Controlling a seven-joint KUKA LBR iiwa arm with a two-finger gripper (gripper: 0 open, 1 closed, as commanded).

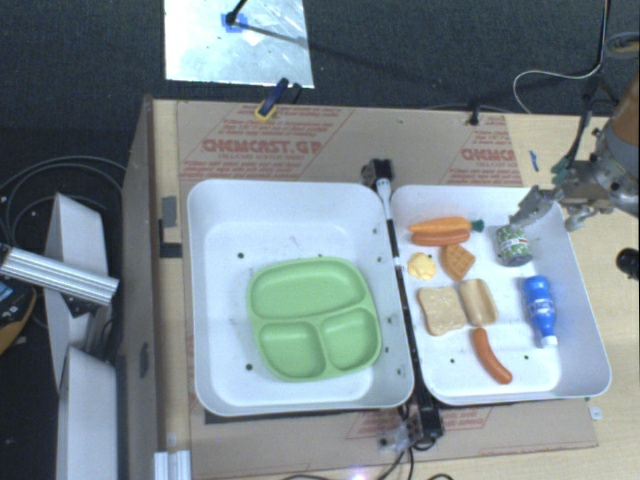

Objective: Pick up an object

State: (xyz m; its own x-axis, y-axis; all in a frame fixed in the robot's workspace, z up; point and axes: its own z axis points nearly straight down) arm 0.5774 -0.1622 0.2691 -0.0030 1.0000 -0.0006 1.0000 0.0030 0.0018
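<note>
The right bin (580, 298) holds several toy foods: an orange carrot (440, 231), a waffle-like square (459, 261), a small yellow piece (423, 266), a bread slice (441, 310), a bun (478, 301), a red sausage (491, 355), a blue bottle (539, 310) and a green speckled round piece (514, 245). My gripper (552, 211) hangs over the bin's far right corner, just up and right of the speckled piece. Its two fingers stand apart, open, with nothing between them.
The left bin (290, 218) carries a green divided plate (314, 318). A black clip (381, 174) sits at the far end of the seam between the bins. Cardboard (300, 138) lies under both bins, and cables run along the right side.
</note>
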